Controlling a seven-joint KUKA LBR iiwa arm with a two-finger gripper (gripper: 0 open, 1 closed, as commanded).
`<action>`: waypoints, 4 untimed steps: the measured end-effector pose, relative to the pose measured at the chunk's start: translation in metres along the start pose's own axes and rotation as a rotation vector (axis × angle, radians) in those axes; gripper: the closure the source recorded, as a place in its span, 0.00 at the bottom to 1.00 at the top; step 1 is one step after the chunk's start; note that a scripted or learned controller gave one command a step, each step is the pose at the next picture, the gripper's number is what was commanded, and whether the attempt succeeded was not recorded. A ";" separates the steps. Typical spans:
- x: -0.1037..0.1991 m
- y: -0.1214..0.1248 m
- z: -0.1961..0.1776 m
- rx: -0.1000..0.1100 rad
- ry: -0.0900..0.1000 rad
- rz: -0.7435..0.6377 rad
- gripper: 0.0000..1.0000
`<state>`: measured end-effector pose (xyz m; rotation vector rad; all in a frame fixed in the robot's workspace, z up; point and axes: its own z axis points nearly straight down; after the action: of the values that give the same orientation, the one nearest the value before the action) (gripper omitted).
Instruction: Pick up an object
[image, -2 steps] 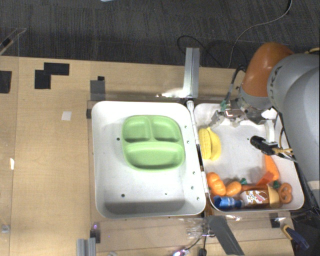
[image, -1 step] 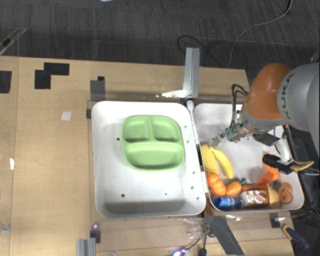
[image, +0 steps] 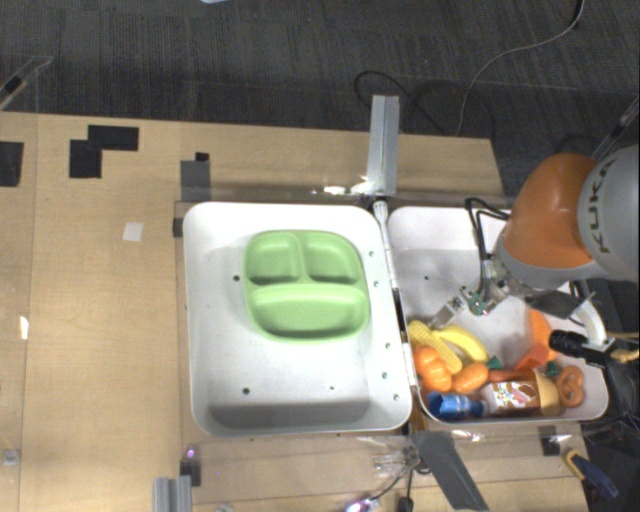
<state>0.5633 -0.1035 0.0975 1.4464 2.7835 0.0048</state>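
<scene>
Overhead, a grey arm (image: 590, 215) lettered "KU" poises its tool (image: 478, 299), fingers spread and holding nothing, in the right bin (image: 430, 235) just above a banana (image: 462, 343). Toy food crowds that bin's near edge, including a labelled bottle (image: 515, 396), its print unreadable. A green divided plate (image: 304, 282) occupies the left bin (image: 215, 320).

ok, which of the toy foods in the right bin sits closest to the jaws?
The yellow banana. It lies just below the gripper, above the orange fruit and the bottle, which sit nearer the bin's front wall.
</scene>
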 end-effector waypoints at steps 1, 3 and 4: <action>0.008 -0.048 0.006 -0.012 -0.005 0.391 0.00; -0.028 0.029 -0.076 0.000 -0.001 0.603 0.00; -0.100 0.019 -0.078 0.000 -0.003 0.472 0.00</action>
<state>0.6356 -0.1747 0.1757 2.0557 2.3671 0.0040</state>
